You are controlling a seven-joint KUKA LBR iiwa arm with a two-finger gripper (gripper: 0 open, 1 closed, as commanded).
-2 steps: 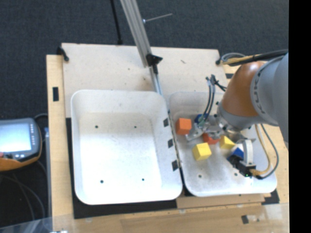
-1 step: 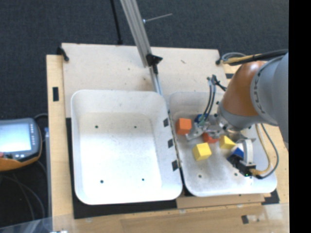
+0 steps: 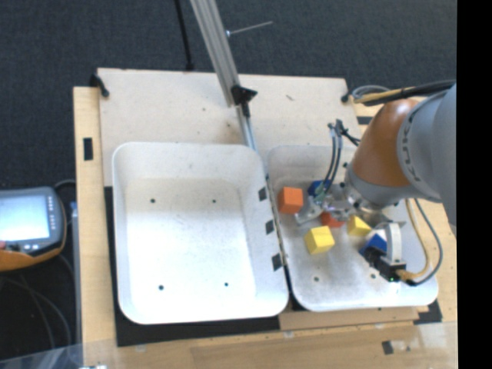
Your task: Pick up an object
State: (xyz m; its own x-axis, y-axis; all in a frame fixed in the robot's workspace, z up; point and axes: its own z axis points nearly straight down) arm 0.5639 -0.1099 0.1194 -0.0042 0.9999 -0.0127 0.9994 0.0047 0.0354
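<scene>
Right now the arm (image 3: 400, 148) reaches in from the right of the frame and bends down over the right bin (image 3: 338, 298), its orange band sitting above the cluster of small things in the middle of that bin. The gripper (image 3: 327, 210) hangs low among them, in the centre-right of the frame, but cables and the wrist body cover its tip, so I cannot tell how it is set or whether anything sits in it.

Candidates for picking lie close around it. The orange block (image 3: 290, 198) is just to the gripper's left in the frame, apart from the bin wall. The yellow block (image 3: 319, 240) lies just below and slightly left of the gripper. A small red piece (image 3: 332, 220) is tucked almost under the tip, with a second yellow piece (image 3: 358, 225) to the lower right and a blue piece (image 3: 376, 243) further right and lower, near the wrist hardware. Another bit of blue (image 3: 316, 189) shows just above the tip.

By my judgement the red piece is nearest, nearly straight beneath, so the coming move is mostly a short drop rather than a sideways shift. The blocks look roughly cubic, with no clear long axis. Crowding is the risk: neighbours could be nudged.

The left bin (image 3: 131, 167) lies well apart.
</scene>
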